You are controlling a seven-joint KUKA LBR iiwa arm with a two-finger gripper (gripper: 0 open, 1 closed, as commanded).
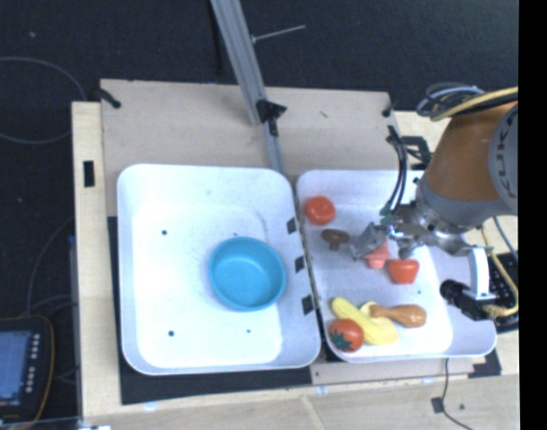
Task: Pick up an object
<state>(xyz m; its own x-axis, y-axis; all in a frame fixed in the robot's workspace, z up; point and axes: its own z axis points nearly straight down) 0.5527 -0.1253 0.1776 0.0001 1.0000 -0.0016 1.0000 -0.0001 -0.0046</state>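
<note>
Object candidates lie almost entirely in the right bin (461, 330), so that is where I work. Proceeding left to right: the left bin (148, 195) holds a blue bowl (246, 272) at frame centre-left, well apart from me and too wide for a pinch. Right of the divider sit an orange round fruit (320, 210), a small brown piece (335, 236), and at lower right a tomato (346, 334), a yellow banana (367, 322) and a brown drumstick (404, 313), packed together. My gripper (378, 243) hangs over a pink item (377, 259) beside a red piece (403, 270). Whether my jaws are open or closed, I cannot tell. I judge the pink item the likeliest target.
</note>
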